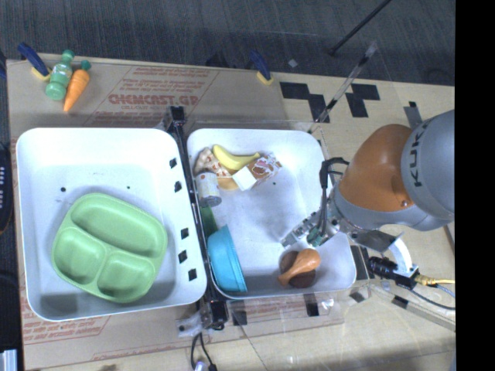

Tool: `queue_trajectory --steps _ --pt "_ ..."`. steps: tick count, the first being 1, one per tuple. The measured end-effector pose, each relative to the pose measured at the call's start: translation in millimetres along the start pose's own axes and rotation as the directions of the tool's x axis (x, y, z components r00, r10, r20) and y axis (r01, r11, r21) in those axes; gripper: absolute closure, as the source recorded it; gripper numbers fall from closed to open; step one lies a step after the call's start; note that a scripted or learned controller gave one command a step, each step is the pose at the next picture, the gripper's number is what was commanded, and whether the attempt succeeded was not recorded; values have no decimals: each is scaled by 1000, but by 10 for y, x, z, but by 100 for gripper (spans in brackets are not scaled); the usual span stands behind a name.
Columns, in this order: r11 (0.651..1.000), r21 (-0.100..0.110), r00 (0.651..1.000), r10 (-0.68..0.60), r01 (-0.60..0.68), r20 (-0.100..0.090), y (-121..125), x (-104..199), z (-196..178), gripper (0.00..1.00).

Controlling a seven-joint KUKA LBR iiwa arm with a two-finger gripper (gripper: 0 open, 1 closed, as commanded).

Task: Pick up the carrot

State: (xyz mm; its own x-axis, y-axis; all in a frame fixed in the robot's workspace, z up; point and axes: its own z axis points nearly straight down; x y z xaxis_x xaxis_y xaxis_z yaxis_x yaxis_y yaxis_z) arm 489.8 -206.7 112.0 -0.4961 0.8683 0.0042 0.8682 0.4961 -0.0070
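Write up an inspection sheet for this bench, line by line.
Surface: bench bears two white bins, left bin and right bin.
Job's things: carrot lies outside the bins, at the bench's far left corner.
Clutter: green tray in left bin; banana, blue bowl, can, brown-orange toy in right bin.
Grippers: gripper low in right bin, above the toy.
Cables: yellow-tipped cable at right.
Surroundings: dark floor.

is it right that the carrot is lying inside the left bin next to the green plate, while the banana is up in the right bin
Not quite. The camera view shows the carrot outside both bins, on the cardboard beyond the left bin's far edge, beside a green bottle-shaped toy. The rest holds: the green plate is in the left bin, and the banana is up in the right bin.
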Motion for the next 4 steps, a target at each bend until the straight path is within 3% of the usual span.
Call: queue_trajectory --steps 1,2,3,4 --pt "1000 0 1000 1 -1 0 0 1 1 0" --pt "1000 1 1000 -9 9 2 11 -4 -100 100" --pt "1000 1 1000 -8 8 1 12 -3 -99 0" --pt "960 -2 960 -280 280 2 10 270 197 0"
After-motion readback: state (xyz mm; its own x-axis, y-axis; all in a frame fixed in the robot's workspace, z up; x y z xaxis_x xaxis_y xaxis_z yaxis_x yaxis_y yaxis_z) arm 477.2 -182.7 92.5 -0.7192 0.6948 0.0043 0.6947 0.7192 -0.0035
